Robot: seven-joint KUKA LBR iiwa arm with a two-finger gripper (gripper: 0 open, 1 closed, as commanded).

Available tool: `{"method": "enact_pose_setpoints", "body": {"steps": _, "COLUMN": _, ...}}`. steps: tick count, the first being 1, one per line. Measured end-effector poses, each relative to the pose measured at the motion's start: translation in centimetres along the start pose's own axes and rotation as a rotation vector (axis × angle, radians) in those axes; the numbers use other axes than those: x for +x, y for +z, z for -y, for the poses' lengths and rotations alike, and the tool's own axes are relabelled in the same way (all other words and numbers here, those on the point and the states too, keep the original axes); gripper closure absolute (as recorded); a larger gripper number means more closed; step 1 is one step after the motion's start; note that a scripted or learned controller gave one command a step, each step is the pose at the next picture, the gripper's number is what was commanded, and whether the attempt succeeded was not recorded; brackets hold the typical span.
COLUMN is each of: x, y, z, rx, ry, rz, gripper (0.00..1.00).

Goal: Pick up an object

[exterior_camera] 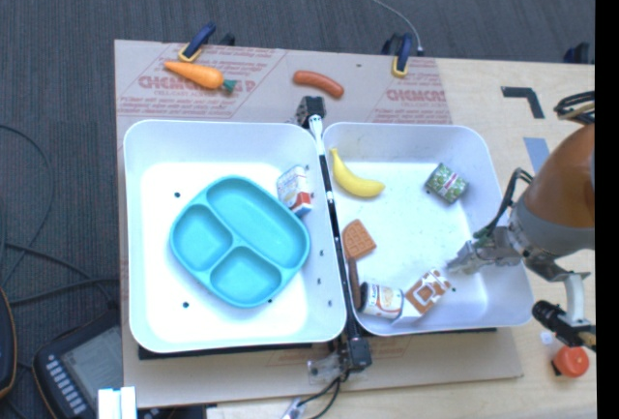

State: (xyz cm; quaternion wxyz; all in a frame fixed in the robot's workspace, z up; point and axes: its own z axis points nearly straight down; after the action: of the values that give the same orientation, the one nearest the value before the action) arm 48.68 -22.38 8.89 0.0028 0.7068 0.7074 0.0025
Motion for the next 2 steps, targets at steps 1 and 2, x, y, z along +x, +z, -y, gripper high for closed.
{"method": "enact_pose_setpoints", "body": {"steps": 1, "x": 1.0, "y": 0.2, "z": -0.1, "rx": 0.008, "ry": -0.009, "rz": -0.022, "gripper": 0.0}}
{"method": "enact_pose_setpoints", "body": {"steps": 2, "x": 4.3, "y": 0.2, "z": -11.5, "rx": -0.001, "ry": -0.002, "rz": 0.001, "gripper": 0.0}}
